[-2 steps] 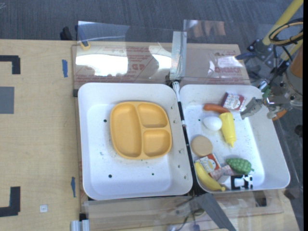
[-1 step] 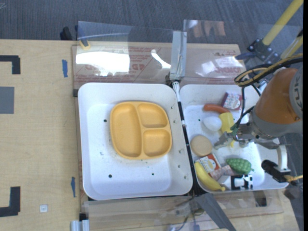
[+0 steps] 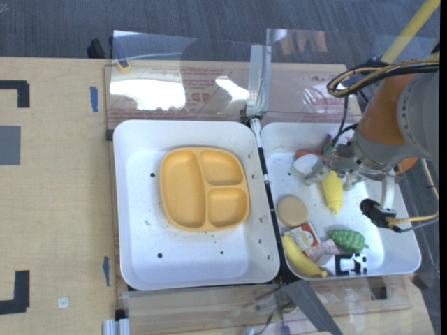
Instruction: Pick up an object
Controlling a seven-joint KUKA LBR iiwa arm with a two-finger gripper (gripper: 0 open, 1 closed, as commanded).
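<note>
White plastic makes up both shallow bins on the pale wooden bench (image 3: 49, 208), and they sit side by side, rims touching along the middle. The left bin (image 3: 140, 257) holds one thing, a yellow-orange divided plate (image 3: 204, 188) with three compartments, lying flat near the bin's centre.

The right bin (image 3: 405, 253) holds the small items. Largest among them is a banana (image 3: 302, 257), lying along the near left corner. A green leafy toy vegetable (image 3: 348, 240) rests near the front right, and just beside the banana lies a red and white snack packet (image 3: 309, 241). A round tan disc (image 3: 292, 209), perhaps a cookie or a lid, lies just above the packet. A small black and white object (image 3: 348, 264) lies at the front edge, below the green toy. A white and red-orange item (image 3: 306, 161) lies at the far left of this bin; its form is too blurred to name.

The grey arm (image 3: 412, 110) with its orange band reaches in from the right, and the gripper (image 3: 332, 180) hangs over the middle of the right bin. A yellow corn-shaped toy (image 3: 332, 192) stands nearly upright directly beneath the wrist, with the metal fingers (image 3: 316, 174) on either side of its top. They seem to pinch it, though the view is too soft to be certain.
</note>
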